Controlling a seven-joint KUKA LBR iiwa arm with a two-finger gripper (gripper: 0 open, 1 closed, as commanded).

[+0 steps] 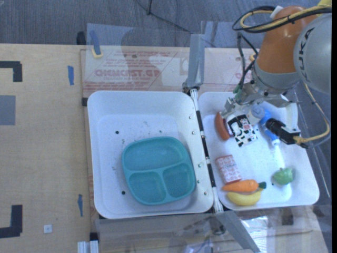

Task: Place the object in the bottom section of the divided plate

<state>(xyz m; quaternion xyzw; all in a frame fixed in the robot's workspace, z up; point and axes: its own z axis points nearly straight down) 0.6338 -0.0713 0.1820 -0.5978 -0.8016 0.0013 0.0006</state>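
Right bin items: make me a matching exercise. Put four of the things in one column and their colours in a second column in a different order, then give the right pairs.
Things:
1. carrot
2. banana
3. sausage
4. divided plate

Colours:
A. teal
B. yellow
C. orange
D. reddish brown

The carrot, banana and sausage lie in the right bin; the divided plate lies in the left bin.

Pairs: 1-C, 2-B, 3-D, 4-A
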